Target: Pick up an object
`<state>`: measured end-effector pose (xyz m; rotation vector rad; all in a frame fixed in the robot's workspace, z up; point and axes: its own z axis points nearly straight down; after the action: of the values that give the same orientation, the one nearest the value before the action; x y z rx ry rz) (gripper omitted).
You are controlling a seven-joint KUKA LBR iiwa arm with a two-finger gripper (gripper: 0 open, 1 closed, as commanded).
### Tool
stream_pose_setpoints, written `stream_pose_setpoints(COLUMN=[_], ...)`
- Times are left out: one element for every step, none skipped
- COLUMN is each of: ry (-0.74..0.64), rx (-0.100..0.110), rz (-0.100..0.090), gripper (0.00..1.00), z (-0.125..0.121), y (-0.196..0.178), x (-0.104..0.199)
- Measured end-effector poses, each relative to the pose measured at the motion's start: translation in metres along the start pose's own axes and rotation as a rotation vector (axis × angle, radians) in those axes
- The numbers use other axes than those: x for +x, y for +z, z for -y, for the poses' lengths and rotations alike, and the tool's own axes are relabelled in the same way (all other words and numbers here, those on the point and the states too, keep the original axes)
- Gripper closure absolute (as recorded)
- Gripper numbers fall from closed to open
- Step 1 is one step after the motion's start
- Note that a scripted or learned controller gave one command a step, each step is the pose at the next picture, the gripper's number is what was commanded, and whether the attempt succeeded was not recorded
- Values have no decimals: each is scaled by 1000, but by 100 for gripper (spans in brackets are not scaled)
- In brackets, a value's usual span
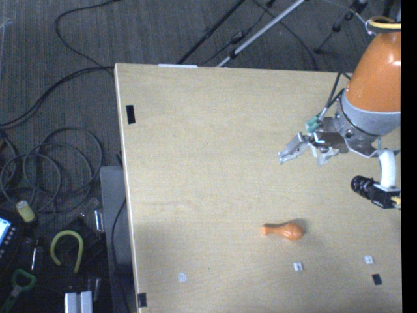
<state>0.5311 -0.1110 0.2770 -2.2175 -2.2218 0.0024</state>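
A small orange object, shaped like a bulb with a thin neck pointing left, lies on the tan board toward its near right part. My gripper hangs over the board's right side, well above and a little to the right of the orange object in the picture, apart from it. Its metal fingers stand open with nothing between them. The grey and orange arm comes in from the right edge.
Small square markers dot the board's near right corner, and a black tape mark sits near its left edge. Cables and tools lie on the floor to the left. Tripod legs cross behind the board.
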Motion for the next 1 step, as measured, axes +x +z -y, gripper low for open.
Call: stream_pose_setpoints(ry=[-74], rx=[-1], rz=[2], gripper=[0], z=[-80], y=[28], x=[-50])
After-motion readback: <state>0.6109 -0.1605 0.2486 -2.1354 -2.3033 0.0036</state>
